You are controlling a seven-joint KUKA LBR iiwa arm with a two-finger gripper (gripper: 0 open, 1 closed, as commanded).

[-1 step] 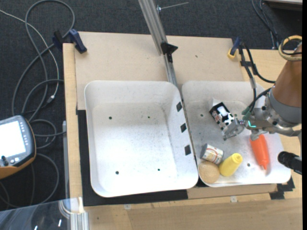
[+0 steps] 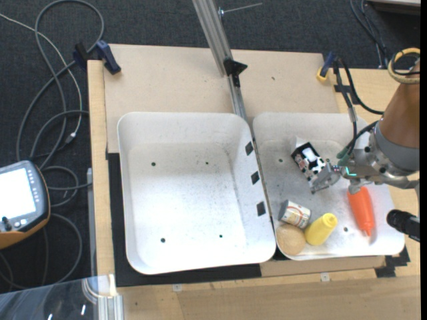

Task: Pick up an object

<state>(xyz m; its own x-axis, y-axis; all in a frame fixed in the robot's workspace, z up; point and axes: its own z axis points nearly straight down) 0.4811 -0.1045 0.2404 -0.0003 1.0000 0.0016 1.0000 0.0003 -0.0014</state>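
The gripper (image 2: 325,177) hangs low in the right bin (image 2: 277,129); whether its jaws are spread cannot be told. Just beside it lies a black-and-white box (image 2: 306,159). Nearby lie a carrot (image 2: 362,209), yellow bottle (image 2: 321,229), small can (image 2: 295,213) and potato (image 2: 290,240).

Arm (image 2: 400,129) low, reaching from right

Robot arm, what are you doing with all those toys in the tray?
The robot arm is reaching in from the right over the right bin, trying to pick something up. Its gripper hangs low next to a small black-and-white box, but nothing is seen between its fingers. An orange carrot, a yellow bottle, a small can and a tan round thing lie near the front edge. The left bin sits beside it.
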